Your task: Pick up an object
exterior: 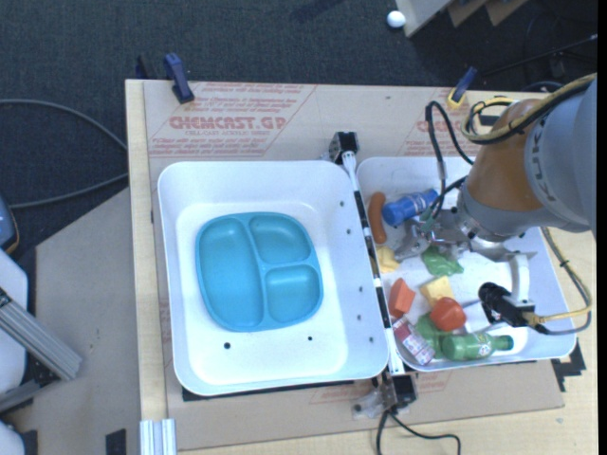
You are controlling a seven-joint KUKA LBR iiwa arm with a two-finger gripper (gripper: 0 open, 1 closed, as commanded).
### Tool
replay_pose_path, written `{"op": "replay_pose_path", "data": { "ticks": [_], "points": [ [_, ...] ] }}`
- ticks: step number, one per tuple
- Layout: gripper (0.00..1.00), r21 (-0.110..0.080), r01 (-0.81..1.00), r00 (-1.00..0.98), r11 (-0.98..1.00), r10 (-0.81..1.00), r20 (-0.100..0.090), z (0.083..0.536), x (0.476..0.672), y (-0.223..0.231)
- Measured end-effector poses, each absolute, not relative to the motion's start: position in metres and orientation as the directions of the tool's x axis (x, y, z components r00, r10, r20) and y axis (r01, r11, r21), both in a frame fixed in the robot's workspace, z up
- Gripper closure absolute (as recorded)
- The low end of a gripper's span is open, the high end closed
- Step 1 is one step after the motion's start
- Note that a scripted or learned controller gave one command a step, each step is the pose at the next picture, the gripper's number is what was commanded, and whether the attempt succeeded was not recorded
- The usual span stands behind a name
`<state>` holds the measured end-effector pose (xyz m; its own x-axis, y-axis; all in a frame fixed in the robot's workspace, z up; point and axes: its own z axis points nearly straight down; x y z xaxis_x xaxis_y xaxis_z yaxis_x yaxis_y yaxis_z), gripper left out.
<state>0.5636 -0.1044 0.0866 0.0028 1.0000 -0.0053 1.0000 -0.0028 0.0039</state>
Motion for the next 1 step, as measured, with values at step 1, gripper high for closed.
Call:
{"op": "replay_pose_path", "data": {
  "ticks": [1],
  "points": [
    [1.0, 0.005, 1.0, 0.003, -0.003, 1.0, -0.005, 0.0963, 0.564, -0.1038]
  ]
}}
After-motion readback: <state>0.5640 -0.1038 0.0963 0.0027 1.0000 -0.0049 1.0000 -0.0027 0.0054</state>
